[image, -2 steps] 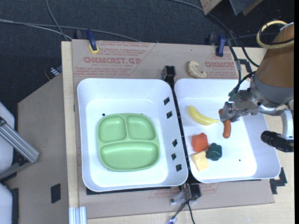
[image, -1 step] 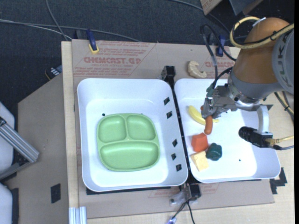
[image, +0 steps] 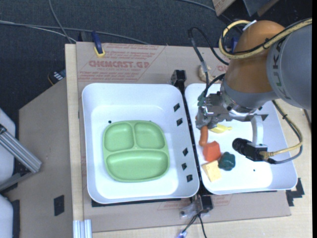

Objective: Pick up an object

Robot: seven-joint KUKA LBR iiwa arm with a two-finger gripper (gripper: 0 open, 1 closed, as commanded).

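My gripper (image: 204, 117) hangs over the left side of the right bin (image: 277, 177), under the arm's orange wrist band. Just below it lies a slim orange piece (image: 203, 136), touching or nearly touching the gripper's tip; the view does not show whether it is held. A red-orange block (image: 212, 151) sits right under that piece. A teal lump (image: 228, 161) and a yellow block (image: 212, 171) lie beside it near the bin's front left corner. A pale yellow piece (image: 222, 129) pokes out from under the gripper body.
The left bin (image: 94, 103) holds a green divided plate (image: 135, 150). A black part with a yellow cable (image: 246, 148) hangs over the middle of the right bin. The arm's bulk covers the right bin's back half. A dark divider (image: 187, 128) runs between the bins.
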